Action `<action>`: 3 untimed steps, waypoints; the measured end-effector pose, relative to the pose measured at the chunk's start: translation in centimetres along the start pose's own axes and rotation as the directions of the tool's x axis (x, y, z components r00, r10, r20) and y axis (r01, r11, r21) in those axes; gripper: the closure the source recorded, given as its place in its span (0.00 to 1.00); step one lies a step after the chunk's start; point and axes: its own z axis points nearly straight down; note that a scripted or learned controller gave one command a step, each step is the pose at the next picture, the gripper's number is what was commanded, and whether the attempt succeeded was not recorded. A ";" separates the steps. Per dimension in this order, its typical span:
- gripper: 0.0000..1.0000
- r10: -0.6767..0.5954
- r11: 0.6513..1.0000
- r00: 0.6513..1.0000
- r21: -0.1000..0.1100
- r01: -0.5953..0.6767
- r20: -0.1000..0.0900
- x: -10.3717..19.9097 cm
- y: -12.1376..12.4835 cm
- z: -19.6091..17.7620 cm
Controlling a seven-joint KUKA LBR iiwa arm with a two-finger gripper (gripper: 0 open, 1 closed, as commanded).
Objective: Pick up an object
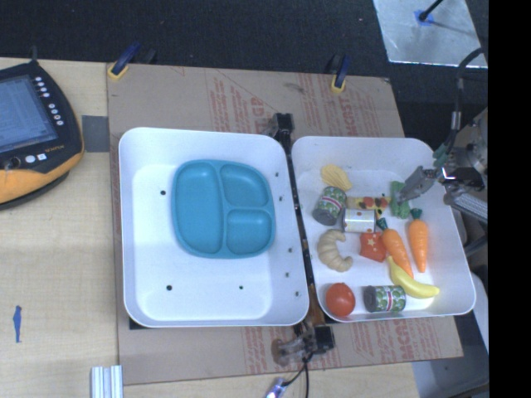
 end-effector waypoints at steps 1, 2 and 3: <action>0.00 -0.002 1.000 1.000 -0.001 0.002 0.002 -2.6 11.5 16.1; 0.00 -0.003 1.000 1.000 0.002 0.003 0.001 3.7 11.3 16.9; 0.00 -0.003 1.000 1.000 -0.001 0.003 0.003 7.1 12.3 16.9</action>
